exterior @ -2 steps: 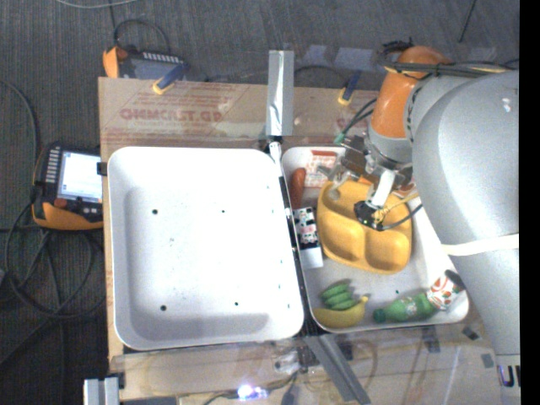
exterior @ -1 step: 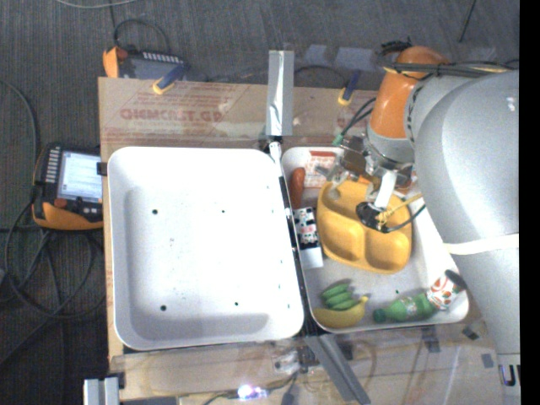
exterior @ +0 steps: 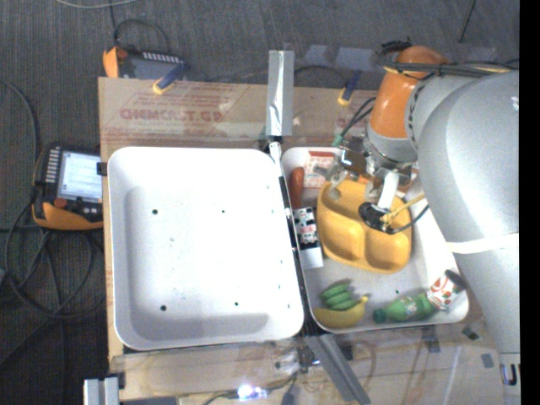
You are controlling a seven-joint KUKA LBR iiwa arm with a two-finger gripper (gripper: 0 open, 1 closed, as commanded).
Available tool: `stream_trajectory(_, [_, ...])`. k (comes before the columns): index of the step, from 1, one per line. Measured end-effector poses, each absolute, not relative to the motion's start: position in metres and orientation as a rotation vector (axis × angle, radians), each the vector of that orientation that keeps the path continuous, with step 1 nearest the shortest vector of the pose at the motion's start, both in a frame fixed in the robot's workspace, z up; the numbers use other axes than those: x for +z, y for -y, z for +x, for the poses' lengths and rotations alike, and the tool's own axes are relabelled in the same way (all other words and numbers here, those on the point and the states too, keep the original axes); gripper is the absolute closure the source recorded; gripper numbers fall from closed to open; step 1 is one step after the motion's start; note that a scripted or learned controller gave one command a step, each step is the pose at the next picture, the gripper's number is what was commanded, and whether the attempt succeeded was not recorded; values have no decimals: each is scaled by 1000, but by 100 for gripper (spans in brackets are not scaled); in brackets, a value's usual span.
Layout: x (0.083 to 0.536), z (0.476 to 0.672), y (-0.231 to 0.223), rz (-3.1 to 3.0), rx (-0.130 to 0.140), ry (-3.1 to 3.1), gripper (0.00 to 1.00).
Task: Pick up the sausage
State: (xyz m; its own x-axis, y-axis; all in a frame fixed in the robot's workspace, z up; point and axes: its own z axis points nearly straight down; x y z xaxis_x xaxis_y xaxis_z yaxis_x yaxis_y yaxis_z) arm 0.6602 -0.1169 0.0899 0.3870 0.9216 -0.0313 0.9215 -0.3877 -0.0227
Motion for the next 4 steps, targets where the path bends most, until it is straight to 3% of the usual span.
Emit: stream_trajectory(4, [89, 662, 116, -2534, 48, 1859, 0])
